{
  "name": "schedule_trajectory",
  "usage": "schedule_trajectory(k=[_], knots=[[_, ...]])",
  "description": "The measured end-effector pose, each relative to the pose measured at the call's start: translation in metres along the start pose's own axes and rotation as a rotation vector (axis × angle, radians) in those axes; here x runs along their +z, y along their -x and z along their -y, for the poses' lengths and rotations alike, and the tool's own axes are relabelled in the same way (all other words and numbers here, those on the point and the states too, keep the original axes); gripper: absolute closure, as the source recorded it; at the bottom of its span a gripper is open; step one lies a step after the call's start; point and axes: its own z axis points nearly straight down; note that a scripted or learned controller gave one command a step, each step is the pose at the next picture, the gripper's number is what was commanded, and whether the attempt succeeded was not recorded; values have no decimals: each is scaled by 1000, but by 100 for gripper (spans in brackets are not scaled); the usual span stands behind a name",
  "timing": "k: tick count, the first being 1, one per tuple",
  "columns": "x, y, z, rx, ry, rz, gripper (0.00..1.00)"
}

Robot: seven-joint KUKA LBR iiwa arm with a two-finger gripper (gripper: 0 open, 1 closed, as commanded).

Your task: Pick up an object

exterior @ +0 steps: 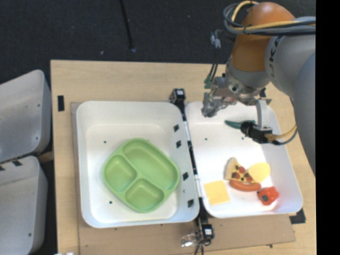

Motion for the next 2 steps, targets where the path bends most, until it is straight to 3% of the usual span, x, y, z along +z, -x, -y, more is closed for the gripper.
schedule_trajectory(k=[2], knots=[[12, -110, 3, 1, -2, 1, 100]])
